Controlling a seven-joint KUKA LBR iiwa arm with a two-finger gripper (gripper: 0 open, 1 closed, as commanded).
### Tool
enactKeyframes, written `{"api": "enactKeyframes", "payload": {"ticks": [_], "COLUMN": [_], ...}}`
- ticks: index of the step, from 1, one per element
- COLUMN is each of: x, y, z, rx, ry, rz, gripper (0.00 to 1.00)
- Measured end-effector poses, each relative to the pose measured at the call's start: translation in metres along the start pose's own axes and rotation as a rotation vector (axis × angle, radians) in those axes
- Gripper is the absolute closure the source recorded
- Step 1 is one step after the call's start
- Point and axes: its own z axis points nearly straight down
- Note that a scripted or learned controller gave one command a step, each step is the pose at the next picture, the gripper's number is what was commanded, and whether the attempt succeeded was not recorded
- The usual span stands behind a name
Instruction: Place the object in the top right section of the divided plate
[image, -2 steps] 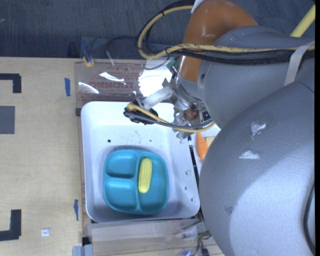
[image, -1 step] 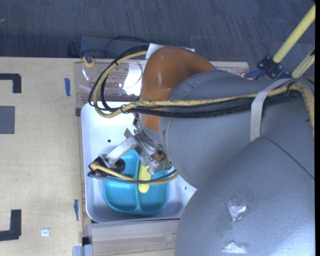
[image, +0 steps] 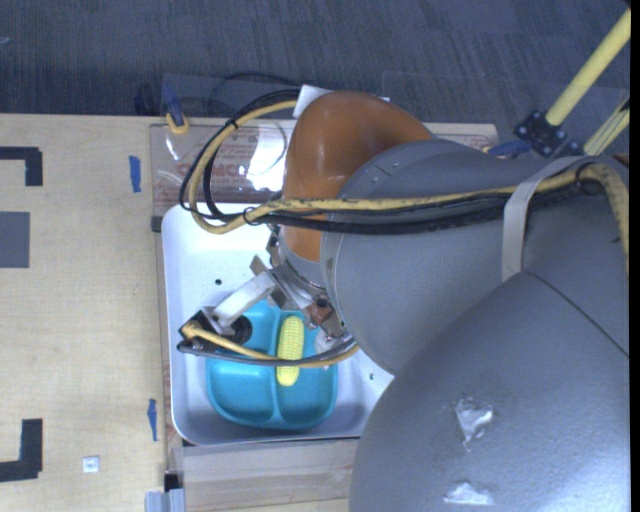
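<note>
**Camera view: corn on the plate, claw close above it, section uncertain**

We see the yellow corn cob (image: 289, 345) lying on the blue divided plate (image: 235, 392), which sits in the white bin (image: 190, 250). The cob runs lengthwise toward the plate's right half. Its lower end seems to rest on or beside a divider ridge, so we cannot tell which compartment it occupies.

The gripper (image: 303, 305) hangs just above and slightly right of the cob's upper end, very near it. The grey arm hides much of the bin's right side. We cannot tell whether the claw is spread or pressed together, nor whether it touches the cob.

The risks, as we judge them:
- A round cob perched on a ridge may roll into the wrong section if it is nudged or let go off-centre.
- If the claw pulls away while gripping or brushing the cob, it may drag the cob out of place or tip the light plate.
- With the arm blocking so much of the plate's right side, a misplacement there would be hard to spot.
</note>
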Motion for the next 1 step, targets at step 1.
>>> {"api": "enactKeyframes", "payload": {"ticks": [1], "x": [-0.0001], "y": [0.0005], "z": [-0.0112], "rx": [0.001], "ry": [-0.002], "rz": [-0.861], "gripper": [0.0]}}
